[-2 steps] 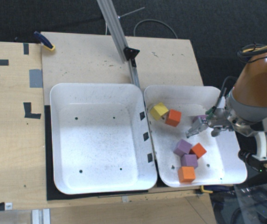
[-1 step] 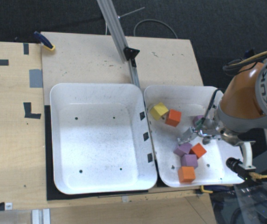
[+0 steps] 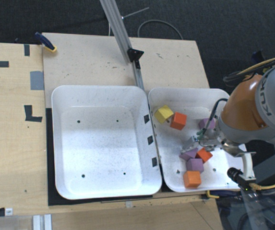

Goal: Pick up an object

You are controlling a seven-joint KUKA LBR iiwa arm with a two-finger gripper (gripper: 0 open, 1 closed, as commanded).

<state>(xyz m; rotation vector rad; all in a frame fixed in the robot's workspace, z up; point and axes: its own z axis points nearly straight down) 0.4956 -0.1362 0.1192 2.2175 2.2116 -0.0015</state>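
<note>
Claw (image 3: 200, 139) low in right bin (image 3: 175, 96), amid purple and orange blocks (image 3: 204, 155); grip state impossible to tell. Yellow block (image 3: 164, 113) and orange block (image 3: 178, 120) near bin's left wall.

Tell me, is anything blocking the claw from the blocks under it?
Nothing visible. The gripper hangs right over the purple block and small orange block in the right bin, with no other thing between.

No readable text, labels, brand marks or numbers anywhere. The grey and black tape patches on the worktop (image 3: 12, 128) are plain. Bins, blocks and arm carry no lettering that can be made out at this resolution.
</note>
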